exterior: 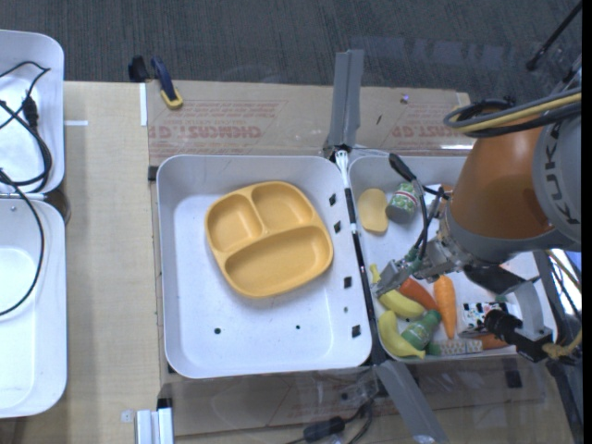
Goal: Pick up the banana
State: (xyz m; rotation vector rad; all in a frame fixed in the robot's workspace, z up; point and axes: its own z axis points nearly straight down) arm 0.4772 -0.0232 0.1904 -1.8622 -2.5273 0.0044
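Two bins (176,276) are sitting before us — our gripper (400,274) is hovering just above the banana (398,302), grip state unclear.

2 bins sit side by side on the tabletop (102,248). The left bin (185,322) holds a divided plate (268,239). The right bin (363,169) holds the rest — a chip-like piece (373,210) and a small can (401,202) at the back, a carrot (446,305) further forward, 2 bananas (396,334) at the front-left, just beside a small bottle (421,331). The gripper (407,271) hangs over this bin, just behind the bananas.
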